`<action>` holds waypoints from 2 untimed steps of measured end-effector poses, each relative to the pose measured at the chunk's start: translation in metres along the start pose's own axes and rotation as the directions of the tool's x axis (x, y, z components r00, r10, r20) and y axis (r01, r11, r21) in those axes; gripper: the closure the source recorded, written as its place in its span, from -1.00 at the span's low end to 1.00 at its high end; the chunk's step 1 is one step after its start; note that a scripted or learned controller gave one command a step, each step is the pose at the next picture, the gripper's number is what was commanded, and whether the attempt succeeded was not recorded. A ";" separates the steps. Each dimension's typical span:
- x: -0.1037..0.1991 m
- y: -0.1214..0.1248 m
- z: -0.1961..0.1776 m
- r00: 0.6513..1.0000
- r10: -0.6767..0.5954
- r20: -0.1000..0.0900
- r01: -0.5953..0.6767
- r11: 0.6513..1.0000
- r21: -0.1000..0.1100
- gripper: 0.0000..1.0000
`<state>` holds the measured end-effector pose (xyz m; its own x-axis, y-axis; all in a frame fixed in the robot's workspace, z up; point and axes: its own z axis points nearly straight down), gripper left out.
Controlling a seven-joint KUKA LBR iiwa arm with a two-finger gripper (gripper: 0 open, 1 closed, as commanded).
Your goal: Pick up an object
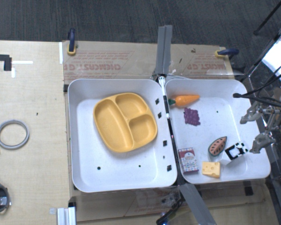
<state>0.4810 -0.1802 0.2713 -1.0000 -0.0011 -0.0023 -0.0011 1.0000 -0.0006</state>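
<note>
Camera view | gripper (pixel 256 132) at right bin (pixel 225 175) right edge, finger state cannot be told | nearest: black-and-white block (pixel 236 151) just down-left of it | almond-shaped slice (pixel 217 146) farther left, long axis diagonal | 1 arm.

You have two white bins: the left bin (pixel 84 172) carries a mustard-yellow divided plate (pixel 125 121). In the right bin (pixel 225 104), an orange carrot (pixel 186 100) with a green tip sits at eleven o'clock, and a purple grape bunch (pixel 192 116) lies just below it. Toward six o'clock you see a red-and-white printed carton (pixel 188 160), a pale yellow cheese wedge (pixel 211 169), a tan slice (pixel 217 146) with a reddish centre and a black-and-white block (pixel 236 150).
</note>
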 end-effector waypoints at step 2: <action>-0.140 0.003 0.179 0.661 0.751 0.001 -0.751 0.661 0.001 -1.00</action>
<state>0.6211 -0.1773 0.0923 -0.6614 0.7500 -0.0031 0.7500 0.6614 0.0001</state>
